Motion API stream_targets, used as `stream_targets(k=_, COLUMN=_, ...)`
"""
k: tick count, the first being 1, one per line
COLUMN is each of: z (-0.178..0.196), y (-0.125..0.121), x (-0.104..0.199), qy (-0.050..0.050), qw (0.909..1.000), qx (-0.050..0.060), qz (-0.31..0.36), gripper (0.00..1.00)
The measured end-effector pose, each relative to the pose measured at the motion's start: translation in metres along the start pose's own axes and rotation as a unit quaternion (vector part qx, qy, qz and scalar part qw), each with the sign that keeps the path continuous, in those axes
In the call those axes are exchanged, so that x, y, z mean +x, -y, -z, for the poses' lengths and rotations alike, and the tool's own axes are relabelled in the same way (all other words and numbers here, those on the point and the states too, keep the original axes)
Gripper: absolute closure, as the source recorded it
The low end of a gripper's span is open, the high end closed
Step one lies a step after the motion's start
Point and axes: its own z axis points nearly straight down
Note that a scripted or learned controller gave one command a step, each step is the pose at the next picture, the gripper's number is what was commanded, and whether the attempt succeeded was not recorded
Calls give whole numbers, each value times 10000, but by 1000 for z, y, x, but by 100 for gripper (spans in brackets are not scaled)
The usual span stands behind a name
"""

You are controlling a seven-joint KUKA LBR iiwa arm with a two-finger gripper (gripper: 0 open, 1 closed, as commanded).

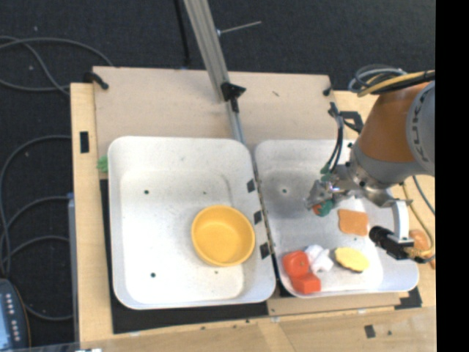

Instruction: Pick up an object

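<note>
Left bin [146,169]: yellow bowl [223,235] upright, near right wall. Right bin [287,173]: red block [299,268] at front edge, white lump [316,258] touching it. Gripper [322,198] low over bin middle (spread or pressed together: cannot tell). Small red-green thing [320,210] right at its tip, hold unclear. Orange square [353,222] just beside; yellow oval [352,259] nearer front.

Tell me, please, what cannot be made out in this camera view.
In the camera view:
1. The small red-green thing at the gripper: too small and blurred to name.
2. The right bin: the arm hides its right wall.
3. The white object beside the red object: blurred, shape unclear.
</note>
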Motion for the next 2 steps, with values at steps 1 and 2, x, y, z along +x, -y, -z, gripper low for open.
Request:
stream_targets(k=1, z=63, y=0, x=4, qy=2, qw=10000, qx=-5, qz=3, gripper=100)
stream_targets(k=2, z=83, y=-1, x=3, qy=-4, qw=10000, qx=18, qz=9, gripper=100)
